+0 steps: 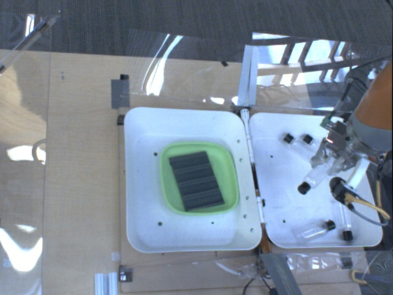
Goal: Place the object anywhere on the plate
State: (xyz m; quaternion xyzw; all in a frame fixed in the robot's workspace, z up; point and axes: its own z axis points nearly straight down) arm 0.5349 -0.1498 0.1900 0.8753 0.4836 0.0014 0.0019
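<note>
A green plate [167, 183] lies in the middle of the left bin [141, 226]. On the plate rests a dark grey ribbed block [196, 180]. My gripper [326, 160] hangs over the right bin [276, 226], near its right side. A clear vial with a black cap [310, 180] lies tilted directly below and left of the gripper, its upper end reaching the gripper's tip. Whether the vial is held is unclear from this angle.
Other small clear vials with black caps lie in the right bin: two near the back [287, 138] [306, 140], one at the front [319, 228], and a small one [347, 233]. A black and yellow cable [353, 200] hangs by the arm.
</note>
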